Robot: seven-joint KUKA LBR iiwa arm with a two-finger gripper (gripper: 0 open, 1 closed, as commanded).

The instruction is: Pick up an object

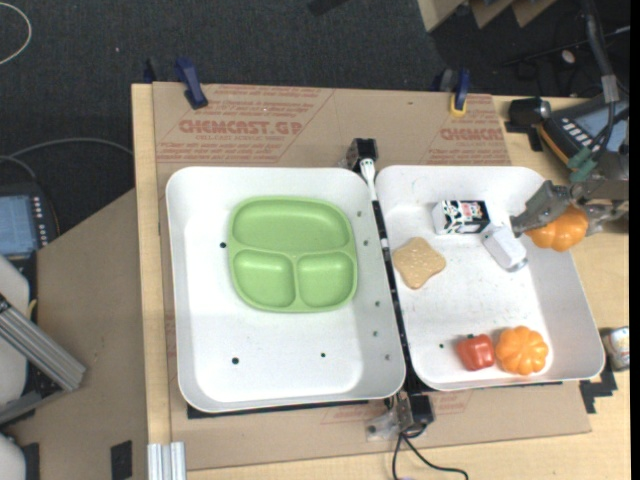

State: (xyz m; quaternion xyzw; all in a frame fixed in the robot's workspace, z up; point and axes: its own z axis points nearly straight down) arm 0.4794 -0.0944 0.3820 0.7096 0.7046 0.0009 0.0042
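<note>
My gripper [556,218] is at the right rim of the right bin [500,303], its grey fingers [531,210] closed on either side of a small orange fruit [562,234] that overlaps the rim. Inside that bin, a black-and-white cow-print carton [460,215] lies at the back. A grey-white cylinder [503,248] rests just left of the gripper, and a tan toast slice [418,262] lies near the left wall. At the front stand a red pepper [477,351] and an orange pumpkin [522,349].
The left bin [200,328] holds a green three-part plate [293,253]. A black divider strip [380,238] runs between the bins. Clamps [190,80] sit on the cardboard base at the back. Cables and the arm's body [600,168] crowd the right edge.
</note>
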